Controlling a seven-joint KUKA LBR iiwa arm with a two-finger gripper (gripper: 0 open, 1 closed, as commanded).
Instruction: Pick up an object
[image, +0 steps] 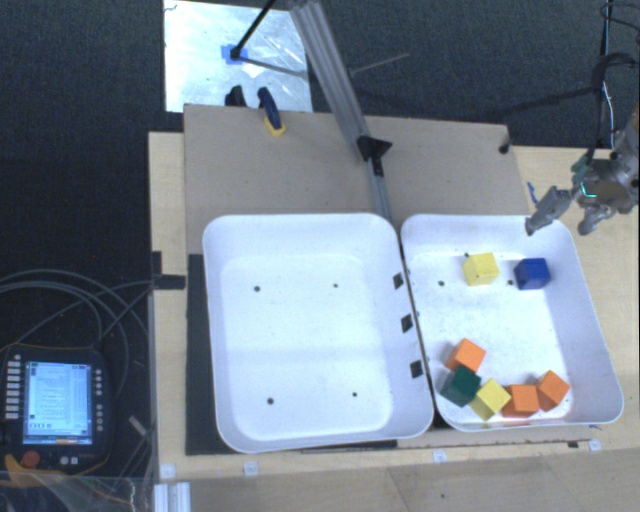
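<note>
Several coloured cubes lie in the right bin (590, 330). A yellow cube (481, 268) and a blue cube (531, 273) sit side by side near its far end. At the near end an orange cube (465, 355), a green cube (461, 385), a second yellow cube (491, 398) and two more orange cubes (523, 399) (552, 389) cluster together. My gripper (567, 214) hovers over the bin's far right corner, above and right of the blue cube. It is open, with nothing between its fingers.
The left bin (300, 222) adjoins the right one, joined by black clips (407, 322). A slanted metal pole (335, 80) crosses the back of the bench. A teach pendant (55, 405) with cables lies on the floor at the left.
</note>
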